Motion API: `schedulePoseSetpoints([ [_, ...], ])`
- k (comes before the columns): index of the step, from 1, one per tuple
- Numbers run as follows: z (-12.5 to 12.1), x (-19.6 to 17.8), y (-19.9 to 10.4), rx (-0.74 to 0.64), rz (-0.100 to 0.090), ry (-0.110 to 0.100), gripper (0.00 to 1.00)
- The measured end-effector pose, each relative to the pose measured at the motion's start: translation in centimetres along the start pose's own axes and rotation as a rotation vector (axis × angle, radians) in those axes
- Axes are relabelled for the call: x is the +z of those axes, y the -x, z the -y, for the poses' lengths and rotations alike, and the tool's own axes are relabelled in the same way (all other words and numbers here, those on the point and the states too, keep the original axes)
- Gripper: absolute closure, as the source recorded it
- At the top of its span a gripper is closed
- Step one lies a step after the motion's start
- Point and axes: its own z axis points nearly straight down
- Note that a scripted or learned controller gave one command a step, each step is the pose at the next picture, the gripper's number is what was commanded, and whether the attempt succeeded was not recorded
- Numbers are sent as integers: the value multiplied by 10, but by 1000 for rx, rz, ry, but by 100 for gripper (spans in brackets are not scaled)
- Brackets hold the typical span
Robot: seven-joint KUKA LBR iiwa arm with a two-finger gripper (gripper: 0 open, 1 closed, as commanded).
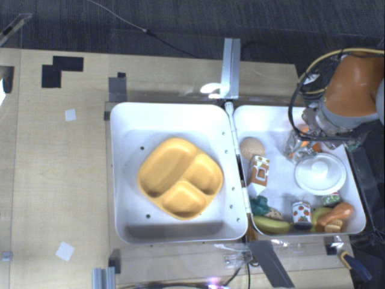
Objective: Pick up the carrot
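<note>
The arm (355, 92) reaches in from three o'clock, its orange band sitting over the far corner of the right bin (274, 119). Below it the tool (304, 142) hangs low over the bin floor at about twelve o'clock from a round clear lid or dish (320, 172). A small orange object shows right at the tool, but the view is too blurred there to tell how the tool stands or whether it has anything in its hold.

The carrot (337, 214) appears to be the orange-red piece lying at the five o'clock corner of the right bin, well apart from the tool, with the round dish between them. Just beside it at nine o'clock lies a small white can with red marks (301, 213), and further along the near wall a banana (272, 224) and a dark green toy (259, 205). A white-and-orange carton (260, 170) and a tan egg-shaped object (252, 147) lie near the divider.

The left bin (129, 161) holds a yellow divided plate (179, 177) at its centre. Both bins rest on the wooden counter (54, 179).
</note>
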Motion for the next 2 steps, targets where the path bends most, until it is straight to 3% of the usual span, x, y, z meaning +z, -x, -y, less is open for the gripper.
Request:
schedulePoseSetpoints([
  [1,-87,-3,-76,-170,0,0,100],
  [2,-79,-29,-65,-366,-3,6,100],
])
